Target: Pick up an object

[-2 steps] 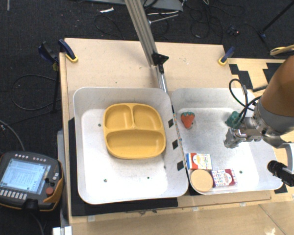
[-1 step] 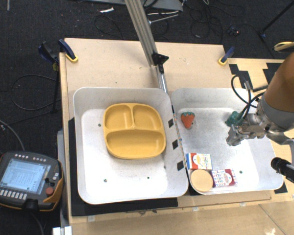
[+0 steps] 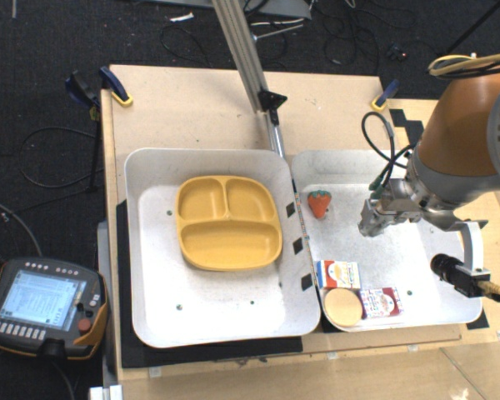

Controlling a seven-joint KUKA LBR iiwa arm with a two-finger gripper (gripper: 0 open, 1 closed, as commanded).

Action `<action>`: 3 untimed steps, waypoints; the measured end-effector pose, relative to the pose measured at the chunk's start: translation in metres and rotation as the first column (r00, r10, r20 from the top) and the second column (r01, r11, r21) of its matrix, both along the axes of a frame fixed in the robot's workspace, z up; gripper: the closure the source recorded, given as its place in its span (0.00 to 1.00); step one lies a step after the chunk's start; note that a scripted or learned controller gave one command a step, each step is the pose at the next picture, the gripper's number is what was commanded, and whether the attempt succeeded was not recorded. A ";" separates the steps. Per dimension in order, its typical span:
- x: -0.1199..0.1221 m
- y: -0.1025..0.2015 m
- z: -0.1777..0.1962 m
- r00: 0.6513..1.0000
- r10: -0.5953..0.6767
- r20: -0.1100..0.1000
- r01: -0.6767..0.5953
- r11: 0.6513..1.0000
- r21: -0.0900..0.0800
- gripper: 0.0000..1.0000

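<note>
In the right bin (image 3: 433, 307) lie a red strawberry toy (image 3: 319, 202) near the back left, a small white and orange carton (image 3: 337, 272), a tan round disc (image 3: 345, 306) and a red and white carton (image 3: 379, 302) along the front edge. My gripper (image 3: 372, 222) hangs over the middle of the right bin, to the right of the strawberry and above the cartons. Its fingers point down and nothing shows between them.
The left bin (image 3: 150, 307) holds a yellow divided plate (image 3: 229, 222). A metal pole (image 3: 243, 44) slants across the back of the bench. A teach pendant (image 3: 42, 305) lies off the bench at the front left. Clamps (image 3: 117, 86) grip the bench's back corners.
</note>
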State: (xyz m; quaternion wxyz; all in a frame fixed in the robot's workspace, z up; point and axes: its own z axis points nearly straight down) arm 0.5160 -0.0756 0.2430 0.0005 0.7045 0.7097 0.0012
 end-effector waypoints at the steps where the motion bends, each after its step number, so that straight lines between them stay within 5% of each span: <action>1: 0.029 0.049 0.007 1.000 0.001 0.001 -0.001 1.000 0.000 1.00; 3: 0.082 0.140 -0.007 1.000 0.000 0.000 0.000 1.000 0.000 1.00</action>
